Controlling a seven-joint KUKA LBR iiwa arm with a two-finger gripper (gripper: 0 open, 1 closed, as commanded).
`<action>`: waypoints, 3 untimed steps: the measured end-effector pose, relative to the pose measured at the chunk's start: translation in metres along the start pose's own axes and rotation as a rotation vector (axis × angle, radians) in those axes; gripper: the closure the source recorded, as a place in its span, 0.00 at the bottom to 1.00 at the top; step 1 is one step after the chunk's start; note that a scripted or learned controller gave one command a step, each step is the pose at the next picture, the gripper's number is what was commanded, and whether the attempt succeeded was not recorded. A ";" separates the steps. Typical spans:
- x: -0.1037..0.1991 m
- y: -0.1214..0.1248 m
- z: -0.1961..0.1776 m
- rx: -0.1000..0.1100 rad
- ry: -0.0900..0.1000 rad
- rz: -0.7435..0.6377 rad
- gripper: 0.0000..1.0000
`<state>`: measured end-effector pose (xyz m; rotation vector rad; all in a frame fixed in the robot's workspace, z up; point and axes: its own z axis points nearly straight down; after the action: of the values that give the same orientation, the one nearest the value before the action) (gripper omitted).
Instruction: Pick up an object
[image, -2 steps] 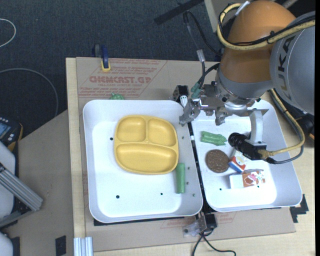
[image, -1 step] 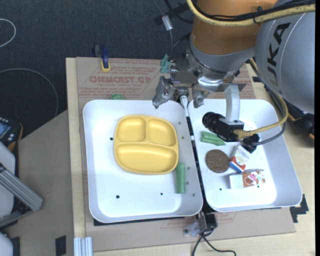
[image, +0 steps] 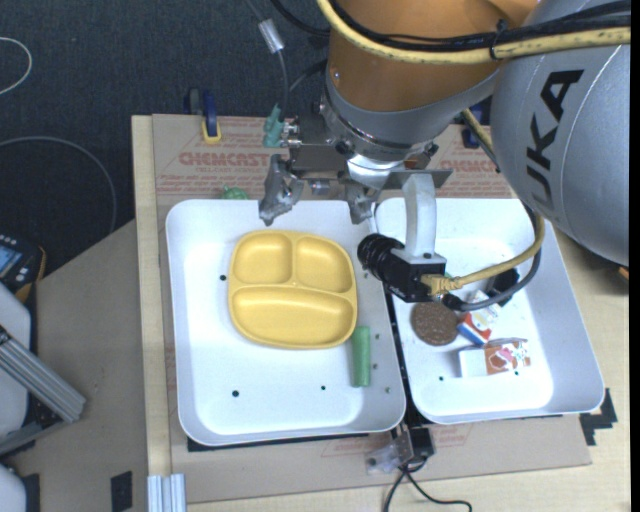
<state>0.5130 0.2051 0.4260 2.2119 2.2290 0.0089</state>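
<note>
Yellow divided plate (image: 293, 288) lying in the left bin (image: 200, 330) at the frame's centre, green cylinder (image: 360, 357) resting just beside its lower right edge, brown disc (image: 435, 324) and small red-and-white packet (image: 497, 357) sitting in the right bin (image: 560, 340). Gripper (image: 318, 208) hovering above the plate's upper edge near the top of the left bin, fingers standing apart with nothing showing between them. Judging the pick as not yet begun: choosing a target, descending, closing and lifting all remaining.
</note>
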 end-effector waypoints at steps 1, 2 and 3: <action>-0.041 -0.026 0.173 0.024 -0.010 0.013 0.00; -0.038 -0.022 0.154 0.005 -0.002 0.009 1.00; -0.097 -0.034 0.083 -0.002 -0.003 0.014 1.00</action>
<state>0.4796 0.1083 0.3426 2.2246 2.2116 0.0086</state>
